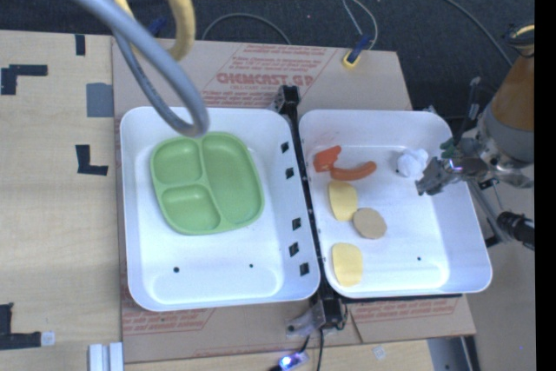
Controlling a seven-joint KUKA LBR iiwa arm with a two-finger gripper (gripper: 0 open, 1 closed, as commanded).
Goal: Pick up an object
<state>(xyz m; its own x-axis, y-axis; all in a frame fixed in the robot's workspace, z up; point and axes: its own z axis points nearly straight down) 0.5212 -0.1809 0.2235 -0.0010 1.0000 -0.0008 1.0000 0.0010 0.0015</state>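
The right bin holds several small play-food items. A red piece and an orange sausage lie near its back left. A yellow piece, a tan round piece and another yellow piece run toward the front. A small white crumpled thing sits at the back right. My gripper hangs over the bin's right side, just right of and slightly in front of the white thing, with nothing visibly in it.
The left bin holds a green divided plate. A grey hose and a yellow hose sweep in from the upper left over that bin's back corner. A black clamp strip joins the two bins.
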